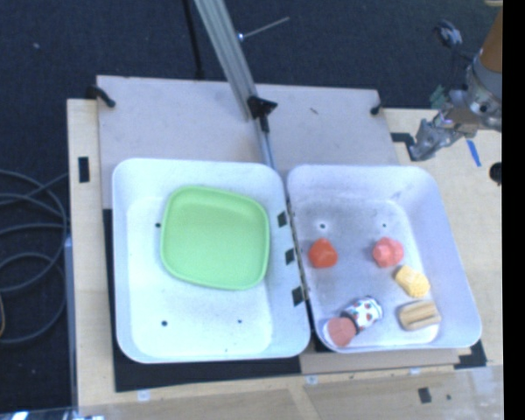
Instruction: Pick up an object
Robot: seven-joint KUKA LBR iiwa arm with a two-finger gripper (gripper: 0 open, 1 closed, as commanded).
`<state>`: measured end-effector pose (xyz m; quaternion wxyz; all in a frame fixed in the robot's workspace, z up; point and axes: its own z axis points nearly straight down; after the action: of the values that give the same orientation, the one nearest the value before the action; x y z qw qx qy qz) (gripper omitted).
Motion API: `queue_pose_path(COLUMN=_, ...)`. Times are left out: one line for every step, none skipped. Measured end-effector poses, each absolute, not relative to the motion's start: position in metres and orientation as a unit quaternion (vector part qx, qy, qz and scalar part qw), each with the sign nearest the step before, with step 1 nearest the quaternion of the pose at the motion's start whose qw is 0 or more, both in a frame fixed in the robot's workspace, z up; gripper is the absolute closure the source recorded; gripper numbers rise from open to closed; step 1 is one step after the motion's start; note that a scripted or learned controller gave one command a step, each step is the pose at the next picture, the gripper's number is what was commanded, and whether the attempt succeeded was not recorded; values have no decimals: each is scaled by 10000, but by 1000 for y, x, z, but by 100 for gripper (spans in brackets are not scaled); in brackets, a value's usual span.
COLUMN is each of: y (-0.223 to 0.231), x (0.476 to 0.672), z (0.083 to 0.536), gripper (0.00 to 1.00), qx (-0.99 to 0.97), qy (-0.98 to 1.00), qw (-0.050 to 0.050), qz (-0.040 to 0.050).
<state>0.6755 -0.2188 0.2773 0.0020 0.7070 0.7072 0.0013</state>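
Gripper hovers past far right corner of right bin, well clear of contents. Cannot tell claw opening; nothing seen in it. Pink ball sits mid-bin, apart from neighbours: best target. Descend straight, centred. Green plate in left bin.

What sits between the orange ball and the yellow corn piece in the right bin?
In the camera view, a pink round toy lies between the orange ball and the yellow corn piece.

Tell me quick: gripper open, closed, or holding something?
Gripper: cannot be told from this view. It hangs outside the right bin, above its far right corner, with no object at it.
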Motion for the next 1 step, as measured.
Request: queue_pose_path(y=-161, x=671, z=281, gripper=100, qx=7061, qy=7081, qw=7, qz=6)
